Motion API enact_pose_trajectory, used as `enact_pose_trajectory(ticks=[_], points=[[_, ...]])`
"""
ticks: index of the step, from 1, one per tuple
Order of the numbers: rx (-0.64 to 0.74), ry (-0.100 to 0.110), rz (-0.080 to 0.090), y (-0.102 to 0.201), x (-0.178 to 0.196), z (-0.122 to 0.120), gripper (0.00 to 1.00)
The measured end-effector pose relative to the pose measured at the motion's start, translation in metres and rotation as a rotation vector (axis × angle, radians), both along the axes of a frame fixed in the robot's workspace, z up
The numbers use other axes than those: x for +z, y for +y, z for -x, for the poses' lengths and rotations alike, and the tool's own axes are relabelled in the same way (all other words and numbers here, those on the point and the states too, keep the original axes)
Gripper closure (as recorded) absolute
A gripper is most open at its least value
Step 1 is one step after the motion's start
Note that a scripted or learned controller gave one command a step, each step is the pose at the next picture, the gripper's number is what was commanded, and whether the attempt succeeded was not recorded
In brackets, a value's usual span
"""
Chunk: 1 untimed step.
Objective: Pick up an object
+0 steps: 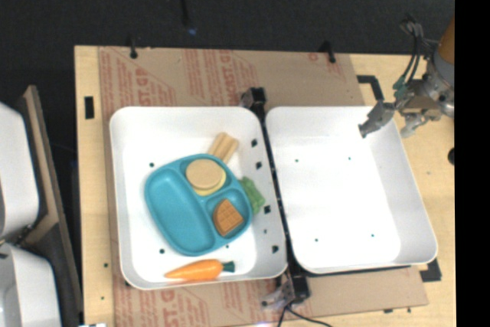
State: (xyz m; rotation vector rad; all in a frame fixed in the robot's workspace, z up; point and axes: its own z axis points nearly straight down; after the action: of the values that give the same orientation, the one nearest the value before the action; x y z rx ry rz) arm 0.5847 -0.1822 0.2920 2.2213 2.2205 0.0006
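Hovering over the right bin's [348, 237] far right corner, the gripper [389, 124] is holding nothing, its jaws standing apart.
All objects are crowding the left bin [130, 165]: a blue tray [176, 210] sitting centrally, a carrot [197, 269] lying along the near wall, a wooden block [223, 146] just beyond the tray.
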Motion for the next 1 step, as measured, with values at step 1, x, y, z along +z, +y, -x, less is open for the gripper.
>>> enact_pose_trajectory(ticks=[1], points=[[0.002,0.007,-0.001,0.0015,-0.0575,-0.0866,0.0]])
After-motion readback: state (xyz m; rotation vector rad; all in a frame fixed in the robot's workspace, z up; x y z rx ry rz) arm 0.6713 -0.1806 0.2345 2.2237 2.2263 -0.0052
